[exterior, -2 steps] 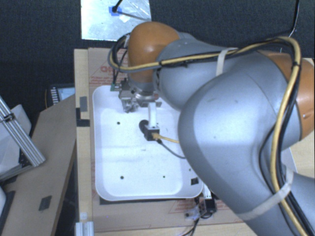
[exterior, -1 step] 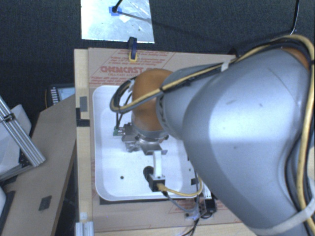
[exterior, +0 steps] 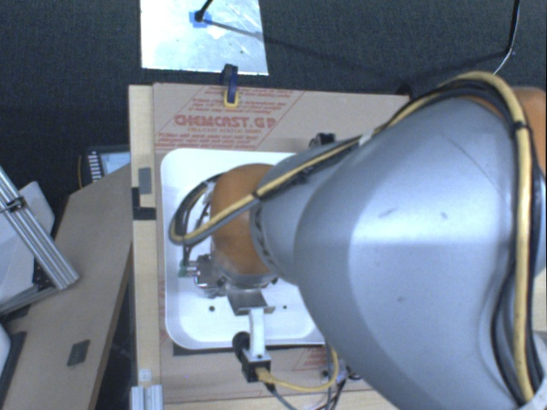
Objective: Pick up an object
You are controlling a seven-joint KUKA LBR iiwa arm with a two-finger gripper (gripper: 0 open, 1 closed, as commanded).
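Red lettering ran across the brown board (exterior: 256,114) that lay under the bins, and the largest line read "CHEMCAST G P" as far as it could be made out; smaller red lines above and beside it were too fine to read. More red print showed on the same board near the lower edge, below the bin, also too small to tell. A yellow and dark clip (exterior: 230,86) sat at the board's far edge, and beyond it a shiny silver sheet (exterior: 203,22) lay on the dark floor with a small blue piece on it. The grey arm (exterior: 427,254) reached in from the right and covered most of the scene, its orange band (exterior: 235,220) hanging over the white bin (exterior: 175,229), with a yellow cable (exterior: 192,207) looped beside it. The wrist and the gripper (exterior: 251,310) pointed down into the bin near its lower rim, and a white and black fitting hung below it, overlapping that rim. Whether the tool was spread or pressed together could not be told, since the arm's bulk hid it from above. No object to be picked up could be made out in the visible part of the bin: only a few small dark specks showed on its white floor near the gripper, too small to identify. At the left stood a tan bench (exterior: 77,297) with a silver metal rail (exterior: 34,237) leaning across it.
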